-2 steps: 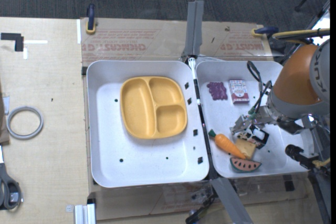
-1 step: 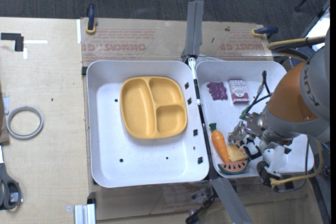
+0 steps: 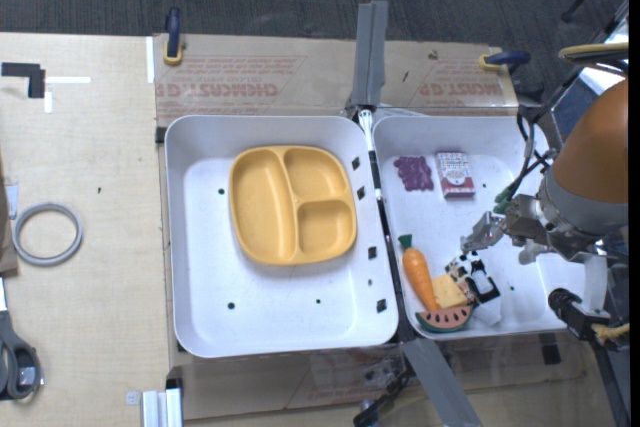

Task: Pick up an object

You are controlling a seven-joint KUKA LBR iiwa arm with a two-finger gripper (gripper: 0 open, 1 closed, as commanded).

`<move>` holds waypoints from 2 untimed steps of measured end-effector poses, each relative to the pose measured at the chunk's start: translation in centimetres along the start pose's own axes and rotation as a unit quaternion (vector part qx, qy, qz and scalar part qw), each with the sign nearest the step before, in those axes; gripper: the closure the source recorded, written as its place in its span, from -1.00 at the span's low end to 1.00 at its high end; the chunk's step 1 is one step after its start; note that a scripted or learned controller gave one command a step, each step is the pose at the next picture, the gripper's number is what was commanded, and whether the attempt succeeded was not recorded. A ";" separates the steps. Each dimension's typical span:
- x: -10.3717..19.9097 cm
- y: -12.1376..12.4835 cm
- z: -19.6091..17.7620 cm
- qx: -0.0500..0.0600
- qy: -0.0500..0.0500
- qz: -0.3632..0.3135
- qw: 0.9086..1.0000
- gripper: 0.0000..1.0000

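Observation:
The right bin point(image 3: 500, 165) holds a purple bunch of grapes point(image 3: 413, 173), a red and white box point(image 3: 455, 174), an orange carrot point(image 3: 418, 277), a yellow block point(image 3: 449, 294) and a watermelon slice point(image 3: 443, 320). My gripper point(image 3: 473, 277) reaches in from the right and hangs low over the bin's front part, just right of the yellow block and the carrot. It looks open, with nothing between its fingers.
The left bin point(image 3: 200, 305) bears a yellow divided plate point(image 3: 292, 205). A metal divider point(image 3: 371, 65) runs between the bins. A grey ring point(image 3: 45, 233) and scissors point(image 3: 18, 365) lie on the bench at the far left.

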State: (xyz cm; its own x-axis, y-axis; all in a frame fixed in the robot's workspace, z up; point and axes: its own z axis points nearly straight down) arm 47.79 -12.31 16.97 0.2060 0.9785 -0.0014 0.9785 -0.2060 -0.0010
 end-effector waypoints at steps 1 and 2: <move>-2.7 0.6 7.8 0.000 0.001 0.156 0.988 -1.00; -1.3 10.9 7.8 0.000 0.000 0.056 0.998 -1.00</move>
State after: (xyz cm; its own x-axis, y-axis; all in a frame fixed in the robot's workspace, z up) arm 58.14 -15.81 9.13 0.3144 0.9493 -0.0021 0.9493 -0.3144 -0.0018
